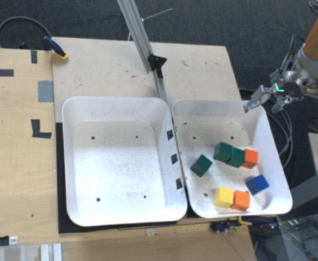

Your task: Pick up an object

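Nearest me, along the front wall of the right bin [273, 145], a yellow cube [223, 197] and an orange cube [241, 200] sit touching, the orange one at the yellow's three o'clock. Just up from them, at about one o'clock, a blue cube [257, 184] lies tilted near the bin's right wall. Further back a lone dark green cube [201, 165] rests toward the bin's middle, and at its two o'clock a row of three blocks presses together: two green blocks [229, 154] and a second orange cube [250, 158] on the right end. Nothing lies on top of any of them.

The left bin [115, 162] next door shows a bare speckled floor with four small dark holes.

Beyond the bins, a slanted aluminium rail [137, 29] crosses the bench from twelve o'clock down to the seam between them, with a black bracket [157, 63] on it. A blue-and-yellow clamp [56, 47] lies at the far left of the pale board.

The gripper [255, 100] hangs over the right bin's far right corner, well away from the cubes, its fingers apart with nothing between them.
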Robot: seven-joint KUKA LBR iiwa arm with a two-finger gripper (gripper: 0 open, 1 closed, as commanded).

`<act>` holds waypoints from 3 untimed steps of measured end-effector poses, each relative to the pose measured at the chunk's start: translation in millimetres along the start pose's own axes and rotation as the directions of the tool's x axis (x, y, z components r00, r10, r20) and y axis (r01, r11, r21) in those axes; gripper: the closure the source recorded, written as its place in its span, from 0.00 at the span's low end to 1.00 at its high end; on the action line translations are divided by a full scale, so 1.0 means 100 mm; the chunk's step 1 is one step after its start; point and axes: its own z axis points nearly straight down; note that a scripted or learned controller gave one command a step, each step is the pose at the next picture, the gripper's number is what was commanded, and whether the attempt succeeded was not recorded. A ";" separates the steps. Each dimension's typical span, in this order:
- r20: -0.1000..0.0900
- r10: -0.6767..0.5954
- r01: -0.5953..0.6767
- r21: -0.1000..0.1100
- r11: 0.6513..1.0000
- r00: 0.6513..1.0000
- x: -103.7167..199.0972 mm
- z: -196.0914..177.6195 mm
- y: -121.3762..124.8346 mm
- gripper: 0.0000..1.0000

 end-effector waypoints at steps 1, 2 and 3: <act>0.002 -0.001 0.001 -0.004 1.000 1.000 0.00 -0.03 0.01 0.00; 0.001 -0.001 0.001 0.000 1.000 1.000 0.08 0.44 0.04 0.00; 0.001 0.000 0.000 0.002 1.000 1.000 0.08 1.04 -0.06 0.00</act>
